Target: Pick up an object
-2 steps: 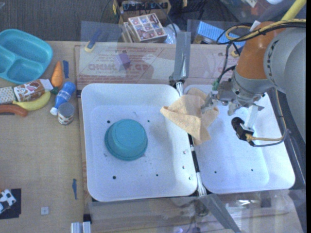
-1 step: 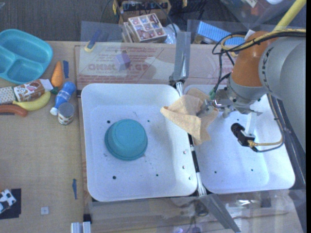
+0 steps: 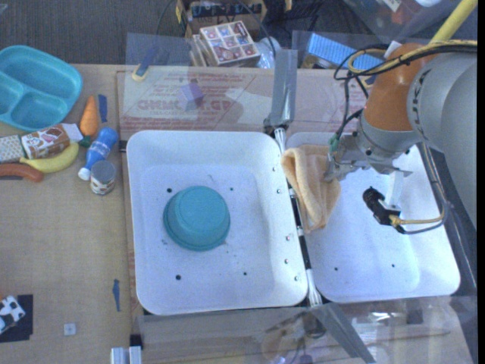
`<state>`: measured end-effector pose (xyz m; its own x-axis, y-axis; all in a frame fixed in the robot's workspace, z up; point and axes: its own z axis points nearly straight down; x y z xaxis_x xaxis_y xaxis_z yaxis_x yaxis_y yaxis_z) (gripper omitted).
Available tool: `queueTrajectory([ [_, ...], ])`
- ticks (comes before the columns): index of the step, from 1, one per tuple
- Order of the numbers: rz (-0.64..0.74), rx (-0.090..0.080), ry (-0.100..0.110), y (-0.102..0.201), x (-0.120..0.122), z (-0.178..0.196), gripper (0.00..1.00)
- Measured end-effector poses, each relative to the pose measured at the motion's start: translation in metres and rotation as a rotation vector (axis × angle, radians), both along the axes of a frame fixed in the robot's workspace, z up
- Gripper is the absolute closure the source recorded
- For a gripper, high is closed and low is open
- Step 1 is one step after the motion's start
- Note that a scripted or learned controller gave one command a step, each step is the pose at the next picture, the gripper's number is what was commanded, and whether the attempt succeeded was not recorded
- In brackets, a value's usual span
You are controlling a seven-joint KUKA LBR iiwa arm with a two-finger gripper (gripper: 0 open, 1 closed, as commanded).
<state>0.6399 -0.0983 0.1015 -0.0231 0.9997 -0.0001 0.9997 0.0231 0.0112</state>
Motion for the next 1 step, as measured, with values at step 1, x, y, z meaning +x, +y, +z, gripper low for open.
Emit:
queueTrajectory([
  [1, 0.382, -0.005, 0.006, 0.0308, -0.0054, 0.1547, 1.0],
])
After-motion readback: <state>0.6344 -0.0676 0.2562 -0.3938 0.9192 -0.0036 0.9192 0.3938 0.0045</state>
